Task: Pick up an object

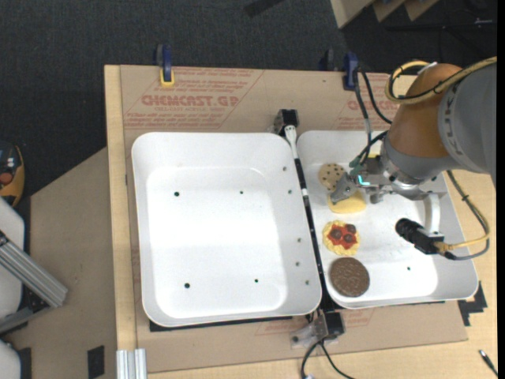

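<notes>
Hand [349, 186] over pale yellow item [348, 204], finger state unclear; "CHEMCAST" board [192, 99] at 12 o'clock.

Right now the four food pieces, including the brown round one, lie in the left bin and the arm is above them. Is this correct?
Not quite: the bin is wrong. The camera view shows the food pieces, among them the brown round one, in the right bin, not the left bin. The arm is indeed above them, its gripper over the yellow piece.
</notes>
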